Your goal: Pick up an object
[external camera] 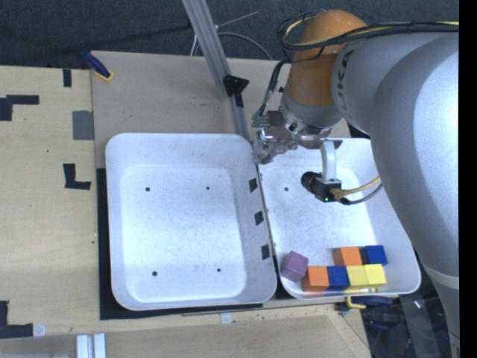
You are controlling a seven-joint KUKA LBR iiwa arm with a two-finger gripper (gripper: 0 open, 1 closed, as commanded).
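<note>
Currently, block row running left-right along right bin's near wall, pincer grip state unclear.

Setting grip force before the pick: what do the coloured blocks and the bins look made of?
The blocks look like painted wood or hard plastic: flat, matte colour on sharp-edged cubes with no glare; which of the two is unclear. The right bin and left bin look like moulded plastic: smooth white, faintly speckled, with rounded rims and a soft sheen.
</note>
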